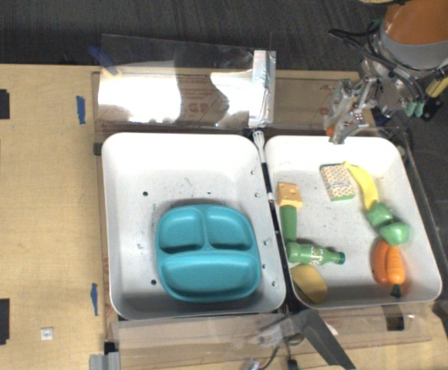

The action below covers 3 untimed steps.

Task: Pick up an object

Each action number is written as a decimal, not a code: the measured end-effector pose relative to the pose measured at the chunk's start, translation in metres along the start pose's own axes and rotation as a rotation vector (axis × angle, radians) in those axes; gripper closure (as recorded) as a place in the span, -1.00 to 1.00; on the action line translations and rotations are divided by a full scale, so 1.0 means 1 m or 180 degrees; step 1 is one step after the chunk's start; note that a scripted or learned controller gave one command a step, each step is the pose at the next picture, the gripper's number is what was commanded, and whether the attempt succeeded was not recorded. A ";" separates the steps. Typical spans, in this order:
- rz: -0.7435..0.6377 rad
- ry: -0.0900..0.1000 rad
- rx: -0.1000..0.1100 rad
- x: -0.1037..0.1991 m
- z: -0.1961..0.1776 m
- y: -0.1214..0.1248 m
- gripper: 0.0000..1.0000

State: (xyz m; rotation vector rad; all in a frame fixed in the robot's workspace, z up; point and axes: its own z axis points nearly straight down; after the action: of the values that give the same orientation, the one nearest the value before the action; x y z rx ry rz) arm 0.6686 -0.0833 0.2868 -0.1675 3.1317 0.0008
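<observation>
My gripper (pixel 348 120) hangs over the far rim of the right bin (pixel 316 149), fingers spread apart with nothing between them. Below it in that bin lie a patterned cracker box (pixel 337 182), a yellow banana (pixel 364 185), and a green toy (pixel 386 223). Nearer the front sit an orange carrot (pixel 391 264), a green bottle (pixel 314 253), and a yellowish round piece (pixel 310 281). A green stalk with a tan block top (pixel 289 206) lies along the bin's left side.
The left bin (pixel 131 160) holds a teal divided tray (pixel 207 251). A clear plastic sheet (pixel 185 91) stands behind the bins. Brown bench surface (pixel 38 206) spreads to the left.
</observation>
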 end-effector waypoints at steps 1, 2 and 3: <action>-0.0250 0.0020 -0.0007 -0.002 0.021 0.025 1.00; -0.0693 -0.0003 -0.0004 -0.005 -0.003 0.045 1.00; -0.1036 0.0003 -0.0003 -0.005 -0.002 0.045 1.00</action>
State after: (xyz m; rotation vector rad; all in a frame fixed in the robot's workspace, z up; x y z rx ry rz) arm 0.6685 -0.0385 0.2891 -0.6727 3.0641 0.0009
